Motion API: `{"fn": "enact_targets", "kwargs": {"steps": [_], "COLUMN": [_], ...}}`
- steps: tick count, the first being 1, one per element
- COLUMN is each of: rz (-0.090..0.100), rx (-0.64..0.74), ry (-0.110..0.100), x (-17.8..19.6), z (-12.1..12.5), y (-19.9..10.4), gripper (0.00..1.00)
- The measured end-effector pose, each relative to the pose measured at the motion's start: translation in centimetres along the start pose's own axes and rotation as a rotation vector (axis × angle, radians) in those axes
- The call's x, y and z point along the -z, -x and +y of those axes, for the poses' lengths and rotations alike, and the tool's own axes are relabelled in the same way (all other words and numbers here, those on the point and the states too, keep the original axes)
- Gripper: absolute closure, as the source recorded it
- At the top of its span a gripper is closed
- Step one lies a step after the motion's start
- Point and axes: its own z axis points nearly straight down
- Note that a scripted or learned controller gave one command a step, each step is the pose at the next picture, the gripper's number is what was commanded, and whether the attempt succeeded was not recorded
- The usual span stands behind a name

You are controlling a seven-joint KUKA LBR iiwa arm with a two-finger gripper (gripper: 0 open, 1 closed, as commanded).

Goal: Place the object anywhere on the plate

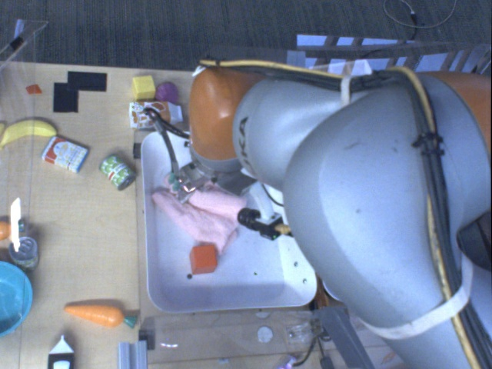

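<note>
My gripper (183,184) is low in the white bin (231,294), at the upper left end of a pink cloth (204,210) that lies crumpled across the bin's middle. The gripper's tip touches or sits just over the cloth; the wrist hides the contact. A small orange-red block (204,259) rests on the bin floor just below the cloth. A blue plate (11,298) is cut off by the left edge of the view, on the wooden bench outside the bin. The grey arm with its orange band (211,114) covers the right half of the view.
On the bench left of the bin lie a banana (27,131), a small carton (64,154), a green can (118,171) and a carrot (96,314). A yellow cube (143,87), a purple ball (167,92) and a small box (146,115) sit at the bin's far corner.
</note>
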Motion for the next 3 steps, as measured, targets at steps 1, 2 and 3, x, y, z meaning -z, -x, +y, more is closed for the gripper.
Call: {"fn": "enact_targets", "kwargs": {"steps": [1, 2, 3], "rz": [0.000, -0.002, -0.002], "rx": [-0.186, -0.398, -0.471], "ry": [-0.009, -0.009, -0.014], "x": [5.9, 10.0, 9.2], "z": [0.6, 1.3, -2.6], "y": [5.4, 9.4, 15.5], "gripper": [1.00, 1.00, 1.00]}}
